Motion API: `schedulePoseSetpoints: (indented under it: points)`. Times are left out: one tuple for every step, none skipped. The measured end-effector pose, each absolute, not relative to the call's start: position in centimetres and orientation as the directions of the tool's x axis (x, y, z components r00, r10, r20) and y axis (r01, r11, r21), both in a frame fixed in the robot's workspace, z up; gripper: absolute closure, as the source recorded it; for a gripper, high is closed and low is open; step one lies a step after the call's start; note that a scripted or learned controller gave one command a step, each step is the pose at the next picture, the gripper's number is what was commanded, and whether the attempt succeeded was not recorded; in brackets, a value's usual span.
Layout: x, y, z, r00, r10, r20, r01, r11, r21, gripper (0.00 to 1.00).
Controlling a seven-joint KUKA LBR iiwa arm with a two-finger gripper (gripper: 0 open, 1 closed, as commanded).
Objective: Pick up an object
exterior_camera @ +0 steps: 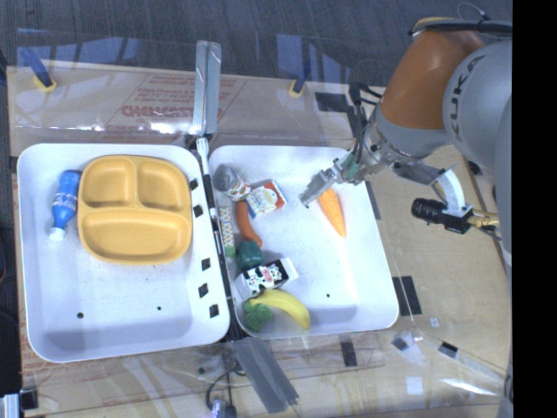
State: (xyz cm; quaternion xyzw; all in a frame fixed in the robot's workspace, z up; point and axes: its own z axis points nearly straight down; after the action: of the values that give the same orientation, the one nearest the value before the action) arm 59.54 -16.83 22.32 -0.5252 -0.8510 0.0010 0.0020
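An orange, cone-shaped plastic carrot (332, 212) is lying in the right-hand shallow white bin (370, 307), toward its two o'clock corner, with the pointed tip aiming toward five o'clock. The grey two-finger gripper (318, 188) is hovering over the carrot's wide end, at about ten o'clock from it; whether its fingers are spread or pressed together cannot be told, and nothing is visibly sitting between them. The grey arm with its large orange band (426, 68) is reaching in from three o'clock.

At nine o'clock from the carrot, a small white and orange carton (265, 199) is lying beside a small grey round can (226, 178). Just below these, an orange-red sausage-shaped toy (246, 221) is pointing toward six o'clock, touching a dark green lumpy toy (249, 254). Beneath that, a black and white patterned packet (266, 274) is sitting, and at the bin's six o'clock edge a yellow plastic banana (285, 306) is lying against a green leafy toy (257, 316).

The left-hand shallow white bin (113, 325) is holding a yellow divided plastic tray (135, 207) with three compartments near its twelve o'clock side. A small blue bottle with a white label (64, 200) is lying just beside the tray at nine o'clock.
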Motion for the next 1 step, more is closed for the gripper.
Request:
schedulePoseSetpoints:
  points:
    - [60.76, -19.39, 8.97, -0.537, 0.844, 0.002, 0.844, 0.537, -0.002, 0.00]
